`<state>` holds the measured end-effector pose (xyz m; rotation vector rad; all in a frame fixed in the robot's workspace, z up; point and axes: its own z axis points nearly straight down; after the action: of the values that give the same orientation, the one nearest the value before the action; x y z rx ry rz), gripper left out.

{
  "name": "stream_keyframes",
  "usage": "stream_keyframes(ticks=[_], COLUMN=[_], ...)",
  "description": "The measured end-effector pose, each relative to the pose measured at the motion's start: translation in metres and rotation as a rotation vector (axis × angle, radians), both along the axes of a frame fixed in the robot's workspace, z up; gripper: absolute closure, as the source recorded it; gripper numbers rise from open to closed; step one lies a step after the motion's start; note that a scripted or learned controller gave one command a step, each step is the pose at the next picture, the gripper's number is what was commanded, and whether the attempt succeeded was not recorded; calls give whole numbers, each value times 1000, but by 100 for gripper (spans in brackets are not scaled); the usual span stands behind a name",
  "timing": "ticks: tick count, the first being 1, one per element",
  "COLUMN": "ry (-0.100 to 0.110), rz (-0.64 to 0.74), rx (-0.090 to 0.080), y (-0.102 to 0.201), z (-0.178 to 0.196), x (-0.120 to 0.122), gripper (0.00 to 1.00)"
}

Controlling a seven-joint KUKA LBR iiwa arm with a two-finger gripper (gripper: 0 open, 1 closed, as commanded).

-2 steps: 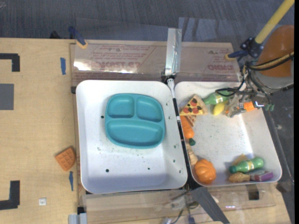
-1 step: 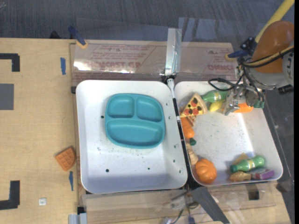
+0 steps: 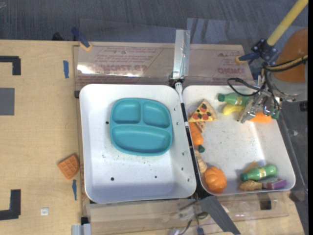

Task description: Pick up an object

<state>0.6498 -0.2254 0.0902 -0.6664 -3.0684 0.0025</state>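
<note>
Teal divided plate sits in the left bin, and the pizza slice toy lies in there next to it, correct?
Not quite. The teal divided plate does sit in the left bin, but the camera view shows the pizza slice toy in the right bin, near its upper left corner.

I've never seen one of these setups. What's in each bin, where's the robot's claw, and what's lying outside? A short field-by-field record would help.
left bin: teal divided plate
right bin: pizza slice toy, carrot, orange pumpkin, green bottle, yellow piece, other small toys
gripper: over the right bin's far right corner, above the toys there; grip unclear
outside the bins: orange waffle toy on the wooden bench, left of the left bin
</note>
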Motion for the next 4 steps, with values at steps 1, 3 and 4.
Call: stream_keyframes(ticks=[1,3,4], ry=[0,-11,-24], rz=[-85,-237,-235], rx=[0,1,0], y=[46,68,67], z=[-2,-2,13], x=[-4,-76,-72], gripper=[100,0,100])
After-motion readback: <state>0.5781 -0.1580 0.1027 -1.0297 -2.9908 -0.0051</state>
